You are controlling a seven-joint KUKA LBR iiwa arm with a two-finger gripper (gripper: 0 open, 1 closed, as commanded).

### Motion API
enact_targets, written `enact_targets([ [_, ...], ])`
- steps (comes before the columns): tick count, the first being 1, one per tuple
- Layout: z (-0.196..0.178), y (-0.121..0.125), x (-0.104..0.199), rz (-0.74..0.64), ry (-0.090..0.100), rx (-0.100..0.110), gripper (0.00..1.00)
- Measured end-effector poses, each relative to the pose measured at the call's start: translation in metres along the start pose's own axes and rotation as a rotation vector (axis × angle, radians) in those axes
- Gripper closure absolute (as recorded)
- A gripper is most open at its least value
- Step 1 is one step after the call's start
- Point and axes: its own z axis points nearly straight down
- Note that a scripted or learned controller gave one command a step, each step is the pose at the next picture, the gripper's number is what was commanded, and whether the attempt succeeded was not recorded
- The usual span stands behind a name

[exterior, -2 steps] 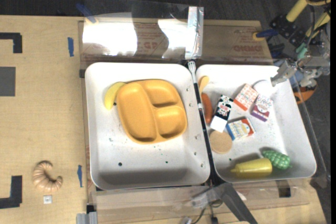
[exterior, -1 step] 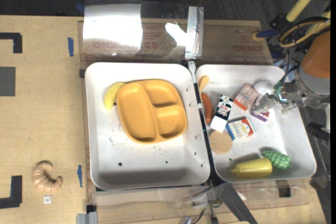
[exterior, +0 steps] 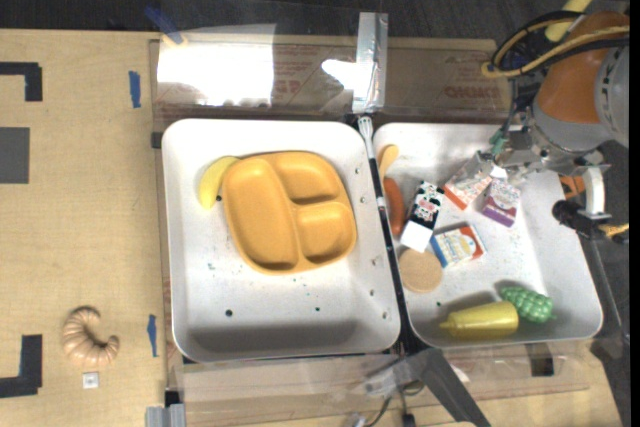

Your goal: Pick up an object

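- Hanging over the far right part of the right shallow white bin (exterior: 575,310), the grey arm with its orange band (exterior: 566,93) ends in a two-finger gripper (exterior: 505,153); whether it is released or clenched cannot be told from this slanted view, and nothing is plainly seen between its tips.
- Just below the gripper lie a small white and red packet (exterior: 466,187) and a white and purple packet (exterior: 500,200), close together; whether the gripper touches either cannot be told.
- To their left stands a black and white carton with a cow pattern (exterior: 424,213), tilted, and beside it near the bin's left wall an orange carrot-like piece (exterior: 394,202) with a pale rounded end (exterior: 388,155) above it.
- Below the carton rest a small blue and orange box (exterior: 458,245) and a tan round disc (exterior: 420,271), touching or nearly so.
- Along the near edge of the right bin lie a yellow plastic bottle on its side (exterior: 480,319) and a green knobbly toy (exterior: 528,304), just beside each other.
- The left shallow white bin (exterior: 190,295) holds an orange divided plastic tray (exterior: 288,210) with a yellow banana (exterior: 211,179) tucked at its left edge.
- Well apart, on the tan bench (exterior: 70,215) at the left, lies a curled beige croissant-like toy (exterior: 90,335).
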Motion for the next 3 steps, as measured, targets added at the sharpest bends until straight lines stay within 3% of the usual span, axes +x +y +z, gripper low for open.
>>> enact_targets([
  [1, 0.002, -0.040, -0.019, 0.002, 0.006, -0.003, 0.00],
  [2, 0.003, -0.046, 0.011, 0.335, 0.002, 0.002, 0.00],
  [3, -0.008, -0.043, 0.013, 0.332, 0.005, -0.004, 1.00],
])
